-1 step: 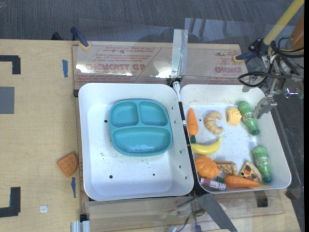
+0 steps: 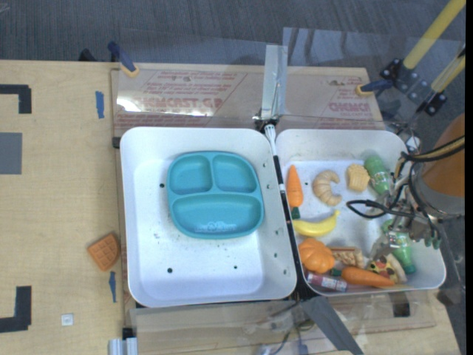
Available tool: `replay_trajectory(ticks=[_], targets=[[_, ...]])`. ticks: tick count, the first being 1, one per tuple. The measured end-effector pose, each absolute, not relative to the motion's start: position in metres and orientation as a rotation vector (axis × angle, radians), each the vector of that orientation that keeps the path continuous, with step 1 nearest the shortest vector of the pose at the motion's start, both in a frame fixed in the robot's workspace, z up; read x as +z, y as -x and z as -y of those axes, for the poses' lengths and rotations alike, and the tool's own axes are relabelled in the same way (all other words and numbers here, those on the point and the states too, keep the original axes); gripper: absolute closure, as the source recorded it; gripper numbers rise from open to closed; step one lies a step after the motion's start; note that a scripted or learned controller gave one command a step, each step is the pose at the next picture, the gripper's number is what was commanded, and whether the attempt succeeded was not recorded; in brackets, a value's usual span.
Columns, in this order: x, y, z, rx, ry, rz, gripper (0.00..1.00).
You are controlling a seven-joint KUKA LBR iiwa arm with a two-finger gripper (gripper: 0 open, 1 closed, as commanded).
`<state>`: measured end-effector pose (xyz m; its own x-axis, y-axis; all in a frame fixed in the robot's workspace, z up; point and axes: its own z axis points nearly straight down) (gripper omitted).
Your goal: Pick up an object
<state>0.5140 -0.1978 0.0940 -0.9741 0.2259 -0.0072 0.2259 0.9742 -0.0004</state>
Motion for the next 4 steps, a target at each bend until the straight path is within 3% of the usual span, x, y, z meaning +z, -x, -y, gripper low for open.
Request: replay_trajectory(ticks=[1,2,3,4], targets=[[0.089,-0.564,0.137,0.002,-0.522,-3.082,0.0],[0.088,-0.653,0.106,0.002,-0.469,-3.098,0.0],[0.088,-0.628,0.184,-0.003,-0.696,-3.057,0.0],[0.089,-0.604,0.193,-0.001,-0.714,-3.052,0.0]])
